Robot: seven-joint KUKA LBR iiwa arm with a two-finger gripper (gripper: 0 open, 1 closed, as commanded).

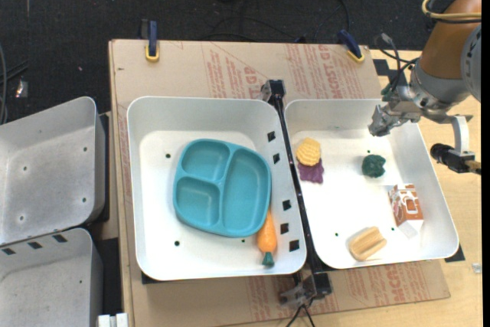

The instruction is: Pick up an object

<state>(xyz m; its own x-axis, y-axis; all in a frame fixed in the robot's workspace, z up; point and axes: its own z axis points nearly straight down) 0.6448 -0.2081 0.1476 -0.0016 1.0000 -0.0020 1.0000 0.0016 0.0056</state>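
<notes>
One green toy (374,165) below end effector (380,126)

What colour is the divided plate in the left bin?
Teal blue, seen in the camera view: the divided plate.

arm (452,50): rounded orange band up top, grey shell under it, silver-grey wrist block. Dark cable loops off the wrist's upper side. gripper (380,126): small, grey metal, dark at the tip. No readable markings.

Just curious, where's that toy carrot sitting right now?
The carrot lies in the left bin, near its front right corner, just beside the teal divided plate.
</notes>
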